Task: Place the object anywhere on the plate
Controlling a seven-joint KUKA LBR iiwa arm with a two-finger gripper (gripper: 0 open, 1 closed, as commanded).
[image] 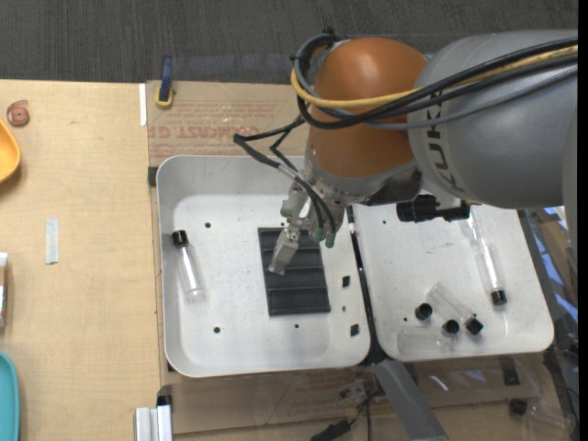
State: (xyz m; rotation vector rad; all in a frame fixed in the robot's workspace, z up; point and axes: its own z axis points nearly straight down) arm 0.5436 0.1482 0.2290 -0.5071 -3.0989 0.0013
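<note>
**A:** Where's the plate?

**B:** The dark ribbed plate (298, 283) lies flat in the middle of the left bin (241, 343). It's a black rectangle with ridges running across it, matte in finish.

**A:** And the gripper?

**B:** The gripper (285, 255) sits over the plate's upper left corner, at about eleven o'clock from the plate's centre. Whether it is clenched or released, I cannot tell; nothing is clearly visible in its grasp.

**A:** What object could go on the plate?

**B:** A clear tube with a black cap (186, 266) lies at nine o'clock from the plate, well apart from it, on the bin floor. It looks like transparent plastic, slim and cylindrical.

**A:** The other bin?

**B:** The right bin (533, 333) holds a second clear tube (485, 266) at its three o'clock side and several small black caps (449, 323) near six o'clock.

**A:** The surroundings?

**B:** Both bins are smooth, white and shallow with rounded corners, resting on brown cardboard (220, 122). A pale wooden bench top (78, 246) spreads at nine o'clock, and dark grey carpet (184, 12) runs along twelve o'clock.
</note>
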